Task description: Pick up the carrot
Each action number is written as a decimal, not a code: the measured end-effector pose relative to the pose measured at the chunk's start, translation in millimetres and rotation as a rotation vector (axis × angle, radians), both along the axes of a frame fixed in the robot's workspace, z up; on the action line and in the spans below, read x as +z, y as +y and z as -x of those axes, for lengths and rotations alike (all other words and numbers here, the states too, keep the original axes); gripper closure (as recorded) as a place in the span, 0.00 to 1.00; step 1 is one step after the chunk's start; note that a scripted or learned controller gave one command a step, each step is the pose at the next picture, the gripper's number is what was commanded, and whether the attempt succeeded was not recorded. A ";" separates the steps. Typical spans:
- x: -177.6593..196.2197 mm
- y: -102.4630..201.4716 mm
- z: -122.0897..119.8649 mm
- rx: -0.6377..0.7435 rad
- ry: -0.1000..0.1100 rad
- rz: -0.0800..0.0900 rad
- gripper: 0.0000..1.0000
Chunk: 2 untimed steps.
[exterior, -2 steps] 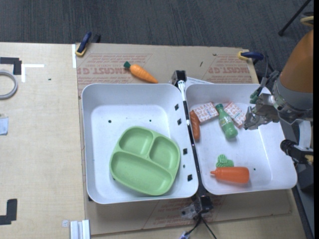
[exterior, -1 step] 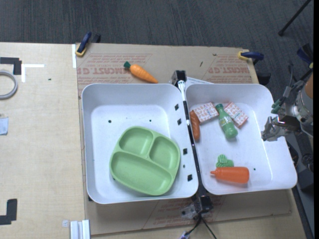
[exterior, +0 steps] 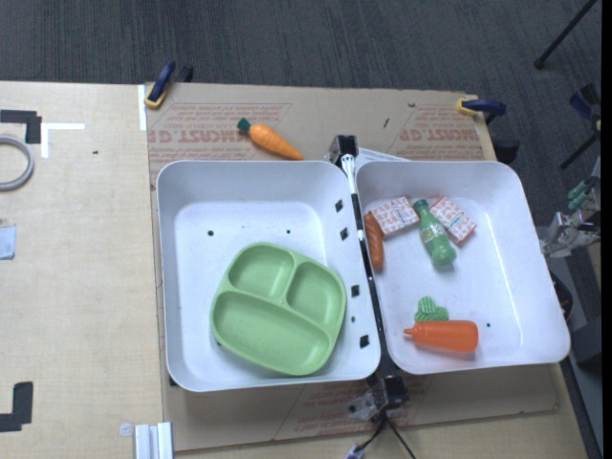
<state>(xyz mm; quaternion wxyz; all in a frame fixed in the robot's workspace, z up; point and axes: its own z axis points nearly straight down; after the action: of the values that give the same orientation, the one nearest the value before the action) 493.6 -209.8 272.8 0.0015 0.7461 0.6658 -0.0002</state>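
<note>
Carrot [exterior: 271,140] location: outside both bins, on the brown cardboard sheet [exterior: 316,113] under them, just beyond the far rim of the left bin [exterior: 182,256].

Carrot appearance: small orange tapered body with a dark green top. It lies flat and diagonally, with the green end to the far left and the pointed end to the near right, toward the junction of the two bins. Nothing touches it or covers it.

Arm pose: a pale grey mechanical assembly, apparently the gripper [exterior: 566,229], stands at the right edge of the scene, just outside the right rim of the right bin [exterior: 535,285]. It is well apart from the carrot, with the whole right bin between them. The part is small and cut off by the edge, so its orientation is unclear and whether the gripper is apart or together cannot be told. It holds nothing visible.

Left bin contents: a green divided plate [exterior: 279,308] with three compartments.

Right bin contents:
- a brown sausage-shaped item [exterior: 373,239] along the left wall;
- two red-and-white packets [exterior: 393,215], with a green bottle [exterior: 435,237] lying between them;
- a small green item [exterior: 430,308], near side;
- an orange bottle [exterior: 443,336] on its side, just nearer than the green item.

Clamps [exterior: 161,84] fix the cardboard's far corners to the counter [exterior: 76,285].
</note>
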 end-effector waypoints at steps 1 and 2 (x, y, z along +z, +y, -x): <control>-94.3 71.1 15.8 -0.085 0.002 -0.003 1.00; 11.1 2.6 15.2 0.017 0.000 0.000 1.00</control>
<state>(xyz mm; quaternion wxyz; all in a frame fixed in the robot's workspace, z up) 478.4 -207.2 283.9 0.0012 0.7403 0.6723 -0.0002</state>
